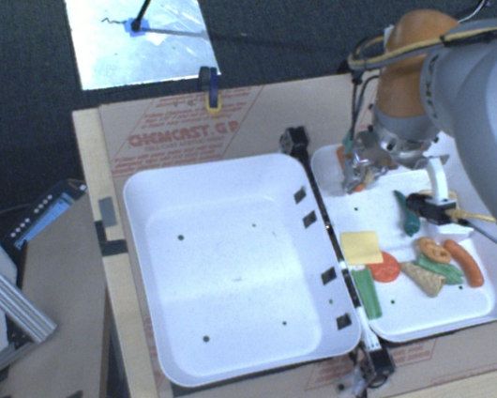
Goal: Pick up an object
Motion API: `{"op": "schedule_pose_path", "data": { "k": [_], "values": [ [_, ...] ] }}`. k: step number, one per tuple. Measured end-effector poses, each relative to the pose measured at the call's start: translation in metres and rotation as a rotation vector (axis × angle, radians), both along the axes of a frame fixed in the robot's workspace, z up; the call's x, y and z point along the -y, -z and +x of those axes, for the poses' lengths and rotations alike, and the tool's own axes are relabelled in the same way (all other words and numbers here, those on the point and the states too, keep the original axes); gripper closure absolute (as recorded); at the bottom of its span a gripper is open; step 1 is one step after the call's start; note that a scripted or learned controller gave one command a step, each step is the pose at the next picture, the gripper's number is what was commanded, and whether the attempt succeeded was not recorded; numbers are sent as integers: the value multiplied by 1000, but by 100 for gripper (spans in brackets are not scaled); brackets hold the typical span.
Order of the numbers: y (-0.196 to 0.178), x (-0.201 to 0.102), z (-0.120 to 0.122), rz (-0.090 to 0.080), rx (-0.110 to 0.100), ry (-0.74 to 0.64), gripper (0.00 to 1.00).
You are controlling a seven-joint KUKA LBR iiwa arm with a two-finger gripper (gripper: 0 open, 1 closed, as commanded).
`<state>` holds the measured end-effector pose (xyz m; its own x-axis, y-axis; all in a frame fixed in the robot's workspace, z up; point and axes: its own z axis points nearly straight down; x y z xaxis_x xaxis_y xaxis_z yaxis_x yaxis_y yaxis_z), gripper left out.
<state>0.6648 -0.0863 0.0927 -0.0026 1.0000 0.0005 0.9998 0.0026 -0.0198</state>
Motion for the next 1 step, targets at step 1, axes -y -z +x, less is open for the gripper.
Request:
{"op": "schedule_pose_path", "data": {
  "k": [1],
  "values": [
    [-98, -104, -32, 4, 26, -9, 100]
  ]
}}
